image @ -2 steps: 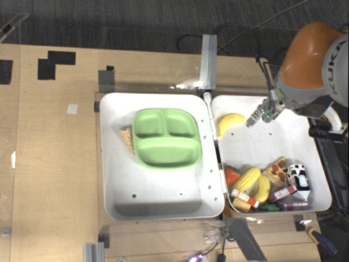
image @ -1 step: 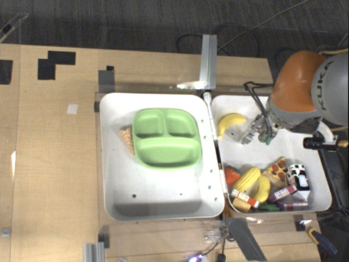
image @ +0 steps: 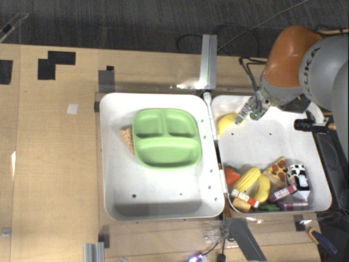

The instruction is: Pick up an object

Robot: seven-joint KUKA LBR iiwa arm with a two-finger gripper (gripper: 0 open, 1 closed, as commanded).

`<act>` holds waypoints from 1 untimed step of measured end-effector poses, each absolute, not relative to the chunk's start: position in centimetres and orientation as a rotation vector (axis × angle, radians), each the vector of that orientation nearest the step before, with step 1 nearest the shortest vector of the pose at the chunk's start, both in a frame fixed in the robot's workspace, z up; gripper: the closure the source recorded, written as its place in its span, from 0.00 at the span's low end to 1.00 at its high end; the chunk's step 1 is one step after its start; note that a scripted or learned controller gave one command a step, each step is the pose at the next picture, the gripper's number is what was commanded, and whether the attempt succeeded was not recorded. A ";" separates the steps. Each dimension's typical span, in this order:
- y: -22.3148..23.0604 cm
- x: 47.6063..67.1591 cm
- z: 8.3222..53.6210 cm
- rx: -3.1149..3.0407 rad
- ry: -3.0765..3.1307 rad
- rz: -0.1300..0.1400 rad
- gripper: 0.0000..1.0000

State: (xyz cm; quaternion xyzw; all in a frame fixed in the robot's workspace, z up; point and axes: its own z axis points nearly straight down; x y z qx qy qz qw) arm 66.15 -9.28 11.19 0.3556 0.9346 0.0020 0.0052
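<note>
Gripper (image: 246, 113) low over the right bin (image: 322, 171), at the bin's 11 o'clock; whether it is released or clenched cannot be told. A lemon (image: 226, 123) lies just beside it at 8 o'clock, near the wall between the bins. Bare floor spans the bin's middle; toys (image: 267, 187) crowd its 6 o'clock edge. A green tray (image: 165, 137) occupies the left bin (image: 117, 173).

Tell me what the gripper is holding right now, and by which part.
Cannot be told. The gripper sits in the right bin next to the yellow lemon-like object, but no object is visibly between its fingers.
</note>
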 end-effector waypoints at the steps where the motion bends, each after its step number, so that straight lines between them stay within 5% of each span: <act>1: -3.6 65.6 18.8 1.497 2.753 0.008 1.00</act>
